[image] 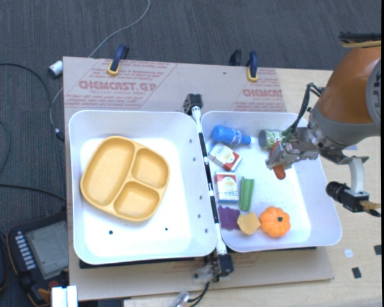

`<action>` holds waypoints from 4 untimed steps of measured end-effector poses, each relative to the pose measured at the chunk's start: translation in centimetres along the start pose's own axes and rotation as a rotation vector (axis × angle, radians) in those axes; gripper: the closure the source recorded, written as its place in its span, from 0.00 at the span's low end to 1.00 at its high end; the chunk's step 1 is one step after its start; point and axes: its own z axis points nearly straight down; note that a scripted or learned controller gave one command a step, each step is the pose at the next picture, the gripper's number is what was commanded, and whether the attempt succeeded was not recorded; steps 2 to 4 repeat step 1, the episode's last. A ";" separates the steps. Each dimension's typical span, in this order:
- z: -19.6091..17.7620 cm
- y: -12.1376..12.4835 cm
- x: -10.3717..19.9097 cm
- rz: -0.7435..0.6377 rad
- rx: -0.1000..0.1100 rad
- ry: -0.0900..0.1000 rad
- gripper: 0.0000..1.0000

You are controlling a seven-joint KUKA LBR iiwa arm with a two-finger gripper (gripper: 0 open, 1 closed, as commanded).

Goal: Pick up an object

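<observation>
Pincer (280,164) hangs over the right bin (320,226); whether it grips the small red piece (280,172) at its tips is unclear. That piece looks light, rigid, smooth; best pinched across its middle.

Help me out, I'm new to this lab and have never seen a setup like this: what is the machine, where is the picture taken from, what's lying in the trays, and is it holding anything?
The picture comes from one fixed camera above the bench, looking down at a slant. The grey and orange shape at the right is a robot arm; its gripper hangs over the right bin. A small red thing shows at its tip, but I cannot tell whether it is gripped. That bin also holds a blue bottle, a green can, two small cartons, a green stick, purple grapes, a tan piece and an orange pumpkin. The left bin holds a yellow divided plate.
</observation>
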 end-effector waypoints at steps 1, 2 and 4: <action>-1.6 -3.1 9.2 0.004 0.006 0.003 1.00; -1.6 -3.1 9.2 0.004 0.006 0.003 1.00; -1.6 -3.1 9.2 0.004 0.006 0.003 1.00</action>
